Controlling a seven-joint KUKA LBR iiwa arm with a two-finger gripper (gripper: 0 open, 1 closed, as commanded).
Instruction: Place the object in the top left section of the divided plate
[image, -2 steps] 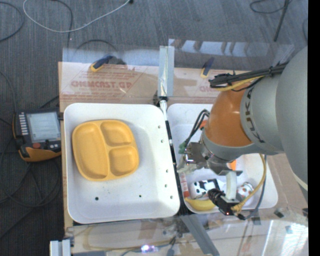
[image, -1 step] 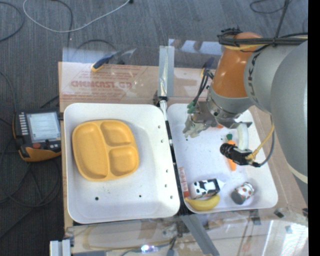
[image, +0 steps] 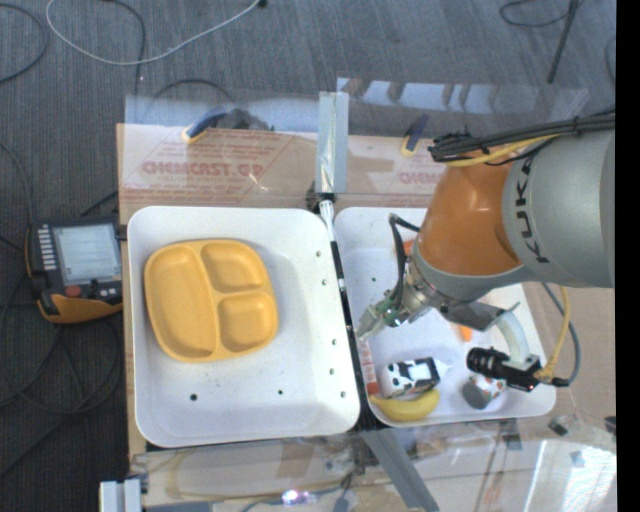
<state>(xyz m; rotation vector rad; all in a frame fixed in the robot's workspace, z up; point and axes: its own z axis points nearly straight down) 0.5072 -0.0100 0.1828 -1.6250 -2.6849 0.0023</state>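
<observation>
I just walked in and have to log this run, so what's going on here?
A grey KUKA arm with an orange band reaches over the right white bin, and its end effector is low near that bin's left wall. I cannot see it holding anything. A yellow banana and a small black-and-white object lie at that bin's near edge. The yellow divided plastic plate sits in the left white bin, awaiting the object.
</observation>
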